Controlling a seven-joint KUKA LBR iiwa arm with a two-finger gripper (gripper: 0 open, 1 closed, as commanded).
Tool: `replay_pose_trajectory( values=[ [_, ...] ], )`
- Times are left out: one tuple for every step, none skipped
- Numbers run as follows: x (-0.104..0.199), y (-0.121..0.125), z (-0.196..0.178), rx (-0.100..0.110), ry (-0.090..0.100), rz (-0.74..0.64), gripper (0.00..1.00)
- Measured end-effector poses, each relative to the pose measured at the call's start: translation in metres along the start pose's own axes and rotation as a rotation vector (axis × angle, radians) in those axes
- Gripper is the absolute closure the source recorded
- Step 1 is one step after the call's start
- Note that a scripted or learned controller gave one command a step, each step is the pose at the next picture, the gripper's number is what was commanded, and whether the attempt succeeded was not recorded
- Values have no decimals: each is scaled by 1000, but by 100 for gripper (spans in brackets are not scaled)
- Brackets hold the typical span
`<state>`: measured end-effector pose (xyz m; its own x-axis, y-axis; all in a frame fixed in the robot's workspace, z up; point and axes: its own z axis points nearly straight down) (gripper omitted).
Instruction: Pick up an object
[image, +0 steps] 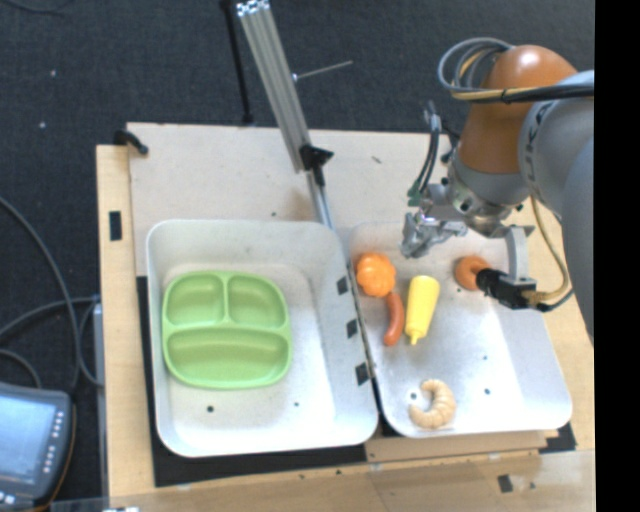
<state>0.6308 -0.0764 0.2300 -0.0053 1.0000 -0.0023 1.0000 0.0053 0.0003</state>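
You will find the end effector (420, 238) hanging over the far edge of the right bin (520, 380), its metal fingers pointing down and a little to the left; nothing sits between them, but whether they are spread or closed you cannot tell from this angle. Just below and to its left lies an orange ball-shaped fruit (375, 274), close but not touching it. Directly below the end effector a yellow corn cob (421, 307) lies lengthwise, and a thin orange-red sausage (394, 319) curves along the cob's left side, just beside it. To the right of the end effector, near the wrist's black fitting, a small orange round piece (468, 270) rests on the bin floor. Further down, well apart from the end effector, a pale curled croissant (433, 404) lies near the bin's near edge. Far off to the left, the second bin (180, 410) holds a green divided plate (226, 329) with three compartments. Both bins rest on the tan tabletop (210, 170), and a slanted metal post (280, 85) rises behind them, up and left of the end effector.
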Motion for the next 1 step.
replay_pose_trajectory(
  values=[
    [-16,12,8,-1,-1,6,100]
  ],
)
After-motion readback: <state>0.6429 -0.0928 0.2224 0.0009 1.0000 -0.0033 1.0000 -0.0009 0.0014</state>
